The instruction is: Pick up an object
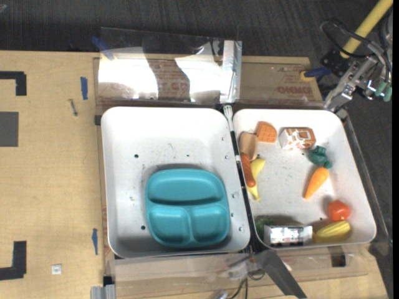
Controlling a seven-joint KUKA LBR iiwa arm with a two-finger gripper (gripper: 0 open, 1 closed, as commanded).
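Since every object lies loose in the right bin [365, 185] and nothing hangs from the end effector [340, 98], the pick looks not yet begun: approach, descent, closing and lift are all left, by my reading.

Nearest the camera, along the bin's front wall and farthest from the end effector: a small can [288, 234] on its side, with something dark green [264, 222] just beside it, then a yellow piece [332, 230] and a red one [339, 210] touching or nearly so at the front right corner.

Mid-bin, closer to the end effector: a carrot [316, 182] lying tilted, apart from the rest, with a green piece [320, 156] just behind its top. Against the dividing wall, well off to the end effector's side: a cluster of a tan piece [248, 144], an orange-red stick [249, 170] and a yellow bit [255, 167], overlapping; cannot separate them cleanly.

Toward the back, closest to the end effector: a white box [295, 138] and an orange waffle-like piece [266, 132].

End effector sits outside the bin, beyond its back right corner, above the worktop edge. Cannot tell whether it is released or clenched; too small and cluttered by cables.

Left bin [118, 167] holds a teal tray [186, 205], well away from the end effector. The box or carrot seem the easiest targets, being isolated.
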